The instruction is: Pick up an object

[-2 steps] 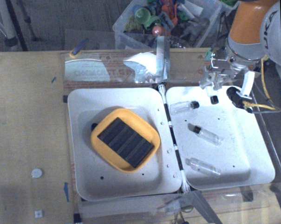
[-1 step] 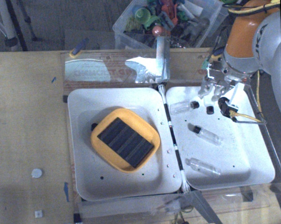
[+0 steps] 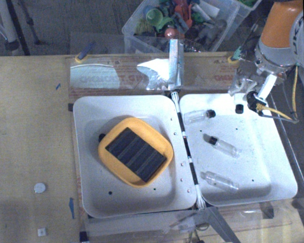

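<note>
In the left bin [image 3: 87, 146]: yellow solar lamp [image 3: 135, 151] seen | right bin [image 3: 279, 153]: three clear vials [image 3: 221, 145] | no legible writing | gripper [image 3: 249, 91] state cannot be told | tan bench [image 3: 26, 124]

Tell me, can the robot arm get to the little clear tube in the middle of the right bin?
Probably yes. The gripper hangs above the right bin's far corner, and the clear tube lies alone on the open floor, apart from the two other tubes.

I see my arm [image 3: 283, 22] entering at the upper right, its orange band above the grey wrist. The end effector [image 3: 251, 91] hangs at the top right corner, angled down and left, with cables looping beside it.
</note>
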Motion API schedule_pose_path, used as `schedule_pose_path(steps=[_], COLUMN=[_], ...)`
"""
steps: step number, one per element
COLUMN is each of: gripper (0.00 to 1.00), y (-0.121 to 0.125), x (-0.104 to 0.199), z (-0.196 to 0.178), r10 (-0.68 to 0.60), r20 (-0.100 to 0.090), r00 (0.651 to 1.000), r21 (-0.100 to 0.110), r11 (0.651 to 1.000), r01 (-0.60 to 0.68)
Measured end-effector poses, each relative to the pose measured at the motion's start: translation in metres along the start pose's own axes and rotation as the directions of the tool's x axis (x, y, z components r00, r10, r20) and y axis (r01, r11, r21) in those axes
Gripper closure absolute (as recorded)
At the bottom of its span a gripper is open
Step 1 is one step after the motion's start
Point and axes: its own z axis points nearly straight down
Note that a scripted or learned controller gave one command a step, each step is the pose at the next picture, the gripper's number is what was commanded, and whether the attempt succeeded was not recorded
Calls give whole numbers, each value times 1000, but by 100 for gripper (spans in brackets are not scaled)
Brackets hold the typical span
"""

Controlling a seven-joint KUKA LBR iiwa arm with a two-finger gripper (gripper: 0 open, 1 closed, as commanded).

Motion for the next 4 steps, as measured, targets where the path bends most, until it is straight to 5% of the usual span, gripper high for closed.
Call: schedule_pose_path(steps=[1,2,3,4], gripper=[0,0,0,0], y=[0,-69,-83,-41], x=[0,8,-55,-64], z=[0,138,-40,59], r10=[0,-27,108,101], r20=[0,-3,0,-1], r00=[1000,1000,994,995], r21=[0,1,2,6], r11=[1000,1000,994,995], r01=[0,27,-108,-101])
